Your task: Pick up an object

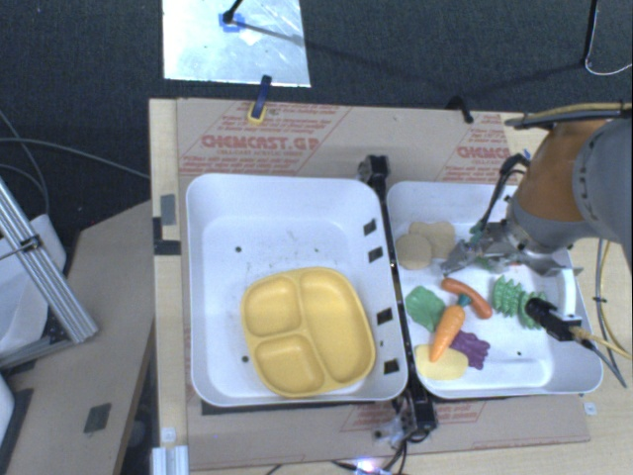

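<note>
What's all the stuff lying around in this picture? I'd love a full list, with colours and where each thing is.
Bins: 2, white, side by side on the bench; left bin, right bin.
Divided plate: 1, yellow, three compartments, in the left bin toward its near side.
Round tan pieces: a small cluster, beige, far left of the right bin.
Sausage: 1, orange-red, middle of the right bin.
Carrot: 1, orange, near the sausage.
Leafy toy: 1, green, left of the carrot.
Ridged toy: 1, green, right side of the right bin.
Grapes: 1 bunch, purple, near edge.
Yellow piece: 1, near edge, under the carrot tip.
Metal sheet: 1, silver, on the floor beyond the bench.
Gripper: 1, grey-black, over the right bin.
</note>
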Tool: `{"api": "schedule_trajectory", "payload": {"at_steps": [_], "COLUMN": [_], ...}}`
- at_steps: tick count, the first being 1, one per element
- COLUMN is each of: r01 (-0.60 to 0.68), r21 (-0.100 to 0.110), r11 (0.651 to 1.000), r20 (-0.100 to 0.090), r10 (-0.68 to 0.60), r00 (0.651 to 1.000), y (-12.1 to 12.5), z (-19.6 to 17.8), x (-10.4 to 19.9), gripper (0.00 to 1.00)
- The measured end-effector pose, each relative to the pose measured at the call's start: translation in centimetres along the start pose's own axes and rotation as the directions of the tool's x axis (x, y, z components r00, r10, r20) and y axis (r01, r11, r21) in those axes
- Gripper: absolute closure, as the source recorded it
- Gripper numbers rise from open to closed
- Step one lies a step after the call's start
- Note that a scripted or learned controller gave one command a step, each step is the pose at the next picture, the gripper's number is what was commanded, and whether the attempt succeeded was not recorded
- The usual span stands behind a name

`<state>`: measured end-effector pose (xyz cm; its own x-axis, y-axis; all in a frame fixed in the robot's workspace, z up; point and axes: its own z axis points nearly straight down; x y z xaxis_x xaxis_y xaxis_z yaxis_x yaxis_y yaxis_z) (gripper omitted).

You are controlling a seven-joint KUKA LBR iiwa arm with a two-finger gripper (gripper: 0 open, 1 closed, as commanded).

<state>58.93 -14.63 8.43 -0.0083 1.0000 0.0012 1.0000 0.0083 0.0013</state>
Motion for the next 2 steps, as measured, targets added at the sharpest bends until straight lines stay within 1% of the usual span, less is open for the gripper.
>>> {"api": "schedule_trajectory", "payload": {"at_steps": [1,2], "r01": [-0.013,0.000], "r21": [0.006,0.003], "r11": [1.000,1.000], "r20": [0.001,-0.002], "r10": [0.013,0.000], "r00": [1.000,1.000], "y": [-8.4,-10.3], "z": [0.0,0.0], "x": [-2.9,4.3], "gripper": [0.00,0.00]}}
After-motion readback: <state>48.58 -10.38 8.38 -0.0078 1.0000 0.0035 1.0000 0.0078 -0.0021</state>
